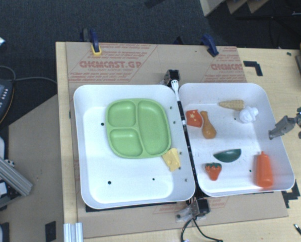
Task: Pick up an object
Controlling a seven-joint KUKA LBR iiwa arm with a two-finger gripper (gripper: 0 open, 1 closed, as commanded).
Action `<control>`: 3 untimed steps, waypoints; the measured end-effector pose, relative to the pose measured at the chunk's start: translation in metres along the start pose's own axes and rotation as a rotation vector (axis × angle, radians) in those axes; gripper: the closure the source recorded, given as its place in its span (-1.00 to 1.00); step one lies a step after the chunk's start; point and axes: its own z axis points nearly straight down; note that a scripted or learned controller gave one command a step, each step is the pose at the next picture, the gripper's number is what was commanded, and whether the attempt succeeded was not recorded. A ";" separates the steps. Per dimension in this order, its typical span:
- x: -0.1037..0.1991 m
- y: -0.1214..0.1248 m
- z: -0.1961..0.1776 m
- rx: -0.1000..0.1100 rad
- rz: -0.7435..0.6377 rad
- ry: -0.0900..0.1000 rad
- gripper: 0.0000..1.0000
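The gripper (286, 126) sits at the right edge of the frame, over the right bin's (226, 189) rim, its fingers spread and grasping nothing. Just below it, in the bin's lower right, lies an orange bottle (264, 170). A white crumpled lump (248, 115), tan bread piece (231, 104), dark green wedge (227, 156) and strawberry (214, 171) lie further left; the left bin (90, 150) holds a green divided plate (139, 128).

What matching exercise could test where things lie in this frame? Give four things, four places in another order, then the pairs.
Things:
1. green divided plate
2. yellow piece
3. orange bottle
4. white crumpled item

Places:
A. right bin, near right corner
B. left bin, centre
C. right bin, far side
D. left bin, beside the plate's near right corner

Pairs: 1-B, 2-D, 3-A, 4-C
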 end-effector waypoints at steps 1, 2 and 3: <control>0.001 0.002 -0.006 -0.012 -0.004 -0.004 -1.00; 0.003 0.003 0.057 -0.004 -0.005 0.001 -1.00; 0.002 0.007 0.101 -0.006 -0.005 0.000 -1.00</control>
